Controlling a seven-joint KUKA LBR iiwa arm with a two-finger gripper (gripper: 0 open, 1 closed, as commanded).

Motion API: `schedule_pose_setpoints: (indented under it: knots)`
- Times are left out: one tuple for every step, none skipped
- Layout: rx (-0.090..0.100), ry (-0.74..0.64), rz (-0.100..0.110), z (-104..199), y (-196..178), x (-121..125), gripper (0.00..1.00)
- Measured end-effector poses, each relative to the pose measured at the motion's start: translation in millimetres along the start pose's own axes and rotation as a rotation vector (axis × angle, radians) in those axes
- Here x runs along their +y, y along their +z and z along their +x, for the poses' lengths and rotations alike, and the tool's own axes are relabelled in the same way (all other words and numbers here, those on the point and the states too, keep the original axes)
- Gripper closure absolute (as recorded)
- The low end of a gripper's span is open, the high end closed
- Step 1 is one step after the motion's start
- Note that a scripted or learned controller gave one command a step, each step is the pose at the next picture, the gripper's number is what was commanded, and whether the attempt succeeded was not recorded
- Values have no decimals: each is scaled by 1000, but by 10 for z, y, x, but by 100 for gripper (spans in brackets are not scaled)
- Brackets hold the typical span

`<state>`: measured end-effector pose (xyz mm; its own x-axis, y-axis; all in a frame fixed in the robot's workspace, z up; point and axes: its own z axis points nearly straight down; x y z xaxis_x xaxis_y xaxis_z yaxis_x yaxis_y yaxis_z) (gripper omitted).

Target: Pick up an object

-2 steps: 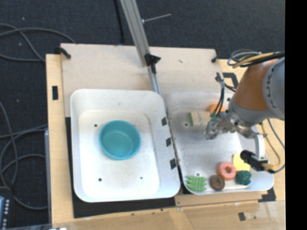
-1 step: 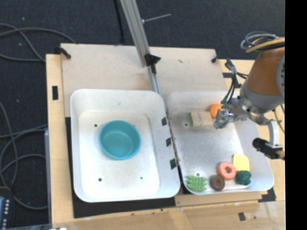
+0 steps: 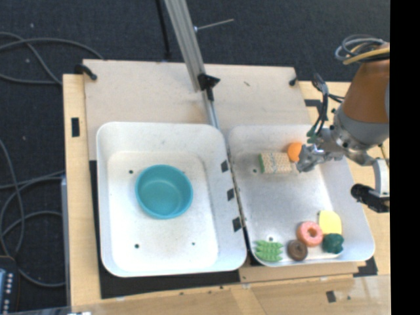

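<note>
A single fixed camera looks down from above the bench at a slant, far enough back to take in both white bins; the left bin sits left of centre and the right bin beside it toward the right; dark floor with cables fills the top and left margins; the arm enters from the right side; a metal pole slants in from the top.
</note>
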<state>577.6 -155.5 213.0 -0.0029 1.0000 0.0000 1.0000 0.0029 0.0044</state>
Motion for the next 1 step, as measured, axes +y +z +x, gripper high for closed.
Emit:
schedule_pose_setpoints:
  knots:
    - [2,-6,0,537,-150,50,100]
